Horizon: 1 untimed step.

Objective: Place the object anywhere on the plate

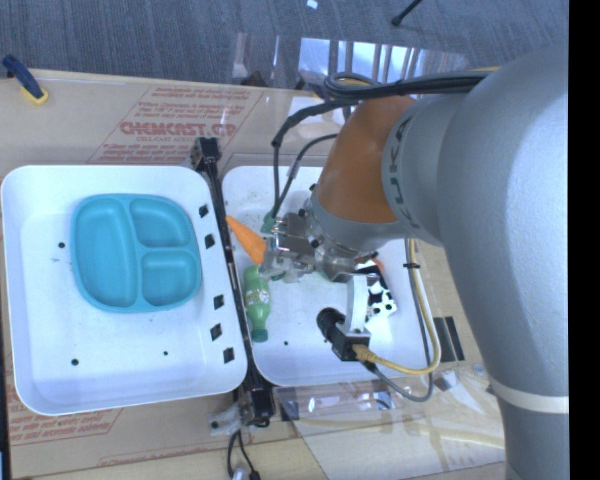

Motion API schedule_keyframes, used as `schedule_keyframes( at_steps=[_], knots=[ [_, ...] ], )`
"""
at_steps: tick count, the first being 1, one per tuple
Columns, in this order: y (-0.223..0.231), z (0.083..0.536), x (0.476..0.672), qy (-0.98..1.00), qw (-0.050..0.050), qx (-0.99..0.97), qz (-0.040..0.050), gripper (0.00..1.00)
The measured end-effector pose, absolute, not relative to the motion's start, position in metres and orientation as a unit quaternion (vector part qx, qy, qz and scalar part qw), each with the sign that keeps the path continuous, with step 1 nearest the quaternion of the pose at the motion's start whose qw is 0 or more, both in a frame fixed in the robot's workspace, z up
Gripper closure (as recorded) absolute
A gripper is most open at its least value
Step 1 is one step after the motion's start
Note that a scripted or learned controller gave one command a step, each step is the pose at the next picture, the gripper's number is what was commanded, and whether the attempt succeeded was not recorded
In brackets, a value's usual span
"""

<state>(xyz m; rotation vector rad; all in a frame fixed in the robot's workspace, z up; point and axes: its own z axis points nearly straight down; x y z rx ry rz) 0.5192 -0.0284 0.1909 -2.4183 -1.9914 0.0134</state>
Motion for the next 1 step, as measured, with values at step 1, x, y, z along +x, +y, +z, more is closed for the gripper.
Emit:
schedule_keyframes(
  at_steps=[1],
  knots=[
    [-0.0285,0.1909,0.5192,-0.636,0.004,-0.772,0.0043,0.00]
  ],
)
